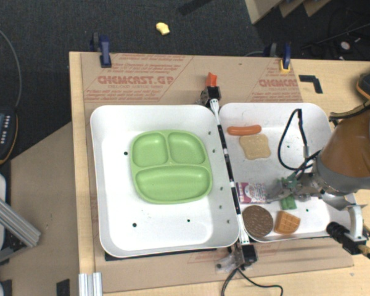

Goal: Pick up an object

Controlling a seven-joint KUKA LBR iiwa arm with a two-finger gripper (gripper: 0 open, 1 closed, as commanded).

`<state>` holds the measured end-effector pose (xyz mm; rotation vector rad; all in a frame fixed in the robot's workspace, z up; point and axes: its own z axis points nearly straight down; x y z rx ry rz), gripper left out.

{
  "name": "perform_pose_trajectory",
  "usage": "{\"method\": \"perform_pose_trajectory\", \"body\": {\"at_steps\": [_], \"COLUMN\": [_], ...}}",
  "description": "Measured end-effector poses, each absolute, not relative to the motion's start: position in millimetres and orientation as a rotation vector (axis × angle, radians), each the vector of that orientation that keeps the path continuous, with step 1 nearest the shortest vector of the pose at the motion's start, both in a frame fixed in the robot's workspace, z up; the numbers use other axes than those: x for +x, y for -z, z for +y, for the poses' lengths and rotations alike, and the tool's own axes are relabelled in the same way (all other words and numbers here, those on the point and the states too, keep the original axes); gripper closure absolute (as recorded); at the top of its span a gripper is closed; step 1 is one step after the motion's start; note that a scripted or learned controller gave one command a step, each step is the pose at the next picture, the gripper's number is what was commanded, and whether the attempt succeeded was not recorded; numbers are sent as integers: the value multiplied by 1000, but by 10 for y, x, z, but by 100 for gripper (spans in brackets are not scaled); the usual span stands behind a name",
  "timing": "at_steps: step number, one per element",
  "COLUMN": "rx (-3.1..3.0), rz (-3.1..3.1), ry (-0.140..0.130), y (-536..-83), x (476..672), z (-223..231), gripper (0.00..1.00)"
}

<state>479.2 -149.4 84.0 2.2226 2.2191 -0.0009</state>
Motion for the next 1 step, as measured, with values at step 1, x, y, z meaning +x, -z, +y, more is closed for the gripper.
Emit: {"method": "perform_pose_trajectory", "body": {"at_steps": [1], "rx": [2219], "rz": [2217], "ry": [-2], "y": [-947], "x": [4801], "z": [-1493], "gripper": [100]}}
